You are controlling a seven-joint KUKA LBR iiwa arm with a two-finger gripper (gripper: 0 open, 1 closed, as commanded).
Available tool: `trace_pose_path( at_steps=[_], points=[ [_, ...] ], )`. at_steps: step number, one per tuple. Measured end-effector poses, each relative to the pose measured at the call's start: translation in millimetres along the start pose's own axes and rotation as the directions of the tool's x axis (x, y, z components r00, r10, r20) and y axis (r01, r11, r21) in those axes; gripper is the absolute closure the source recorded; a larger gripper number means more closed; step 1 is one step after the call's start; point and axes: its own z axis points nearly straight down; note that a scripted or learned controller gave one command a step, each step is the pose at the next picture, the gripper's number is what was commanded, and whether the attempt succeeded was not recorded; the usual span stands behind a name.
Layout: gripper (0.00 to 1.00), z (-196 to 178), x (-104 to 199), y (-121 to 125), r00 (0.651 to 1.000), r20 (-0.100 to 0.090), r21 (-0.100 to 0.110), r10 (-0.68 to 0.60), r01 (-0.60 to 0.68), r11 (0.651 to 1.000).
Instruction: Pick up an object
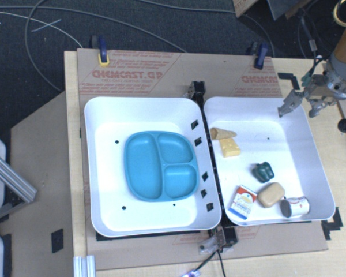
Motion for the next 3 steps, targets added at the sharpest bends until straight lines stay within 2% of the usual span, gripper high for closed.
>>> trace_pose_path(
  at_steps=[1, 3],
  points=[
    [0.0, -9, 1, 3, 1.0, 0.004, -0.015, -0.004, 0.004, 1.0],
    [0.0, 77, -4, 3, 1.0, 0.003, -0.01, -0.003, 0.003, 1.0]
  ],
)
